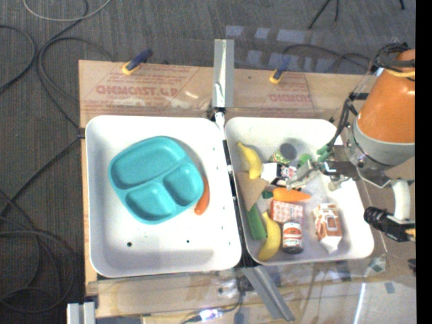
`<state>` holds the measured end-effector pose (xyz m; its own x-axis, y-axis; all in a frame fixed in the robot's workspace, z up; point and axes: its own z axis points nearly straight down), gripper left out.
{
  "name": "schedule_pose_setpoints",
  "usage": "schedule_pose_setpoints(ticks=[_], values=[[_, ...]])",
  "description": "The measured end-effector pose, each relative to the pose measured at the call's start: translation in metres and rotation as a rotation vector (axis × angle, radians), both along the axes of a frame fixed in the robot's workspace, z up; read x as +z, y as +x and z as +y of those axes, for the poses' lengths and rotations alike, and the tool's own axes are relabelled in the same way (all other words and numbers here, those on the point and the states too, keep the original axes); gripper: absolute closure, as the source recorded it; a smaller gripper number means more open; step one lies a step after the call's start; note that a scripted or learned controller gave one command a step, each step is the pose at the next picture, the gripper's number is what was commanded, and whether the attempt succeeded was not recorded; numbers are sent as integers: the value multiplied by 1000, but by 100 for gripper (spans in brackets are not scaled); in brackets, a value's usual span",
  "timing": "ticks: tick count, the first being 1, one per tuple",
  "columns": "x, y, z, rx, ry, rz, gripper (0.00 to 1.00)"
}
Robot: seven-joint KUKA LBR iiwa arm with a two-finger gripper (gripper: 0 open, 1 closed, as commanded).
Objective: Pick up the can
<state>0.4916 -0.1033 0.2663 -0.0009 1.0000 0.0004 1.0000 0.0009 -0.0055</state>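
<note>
can (292, 237) red label (text unreadable) | bench (135, 90) print: CHEMCAST

Both bins, left (101, 248) and right (351, 245), look like smooth white plastic, slightly glossy. Teal divided plate (156, 178): matt plastic. Can (292, 237): paper-like printed label, dark shiny metal rim. Bananas (251, 160) and carrot (202, 198) have a waxy plastic sheen. Bench top (162, 93): brown cardboard-like sheet with printed lettering under a clear film. Arm shell (388, 110): glossy orange. Floor (135, 19): rough grey carpet.
</note>
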Motion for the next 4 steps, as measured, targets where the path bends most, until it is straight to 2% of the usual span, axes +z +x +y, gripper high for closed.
schedule_pose_setpoints(ticks=[1,2,3,4], values=[[-117,70,-13,-52,0,1,0],[-145,102,-45,-55,-10,-35,0],[-155,127,-86,-220,2,-52,0],[-139,133,-84,-215,0,-70,100]])
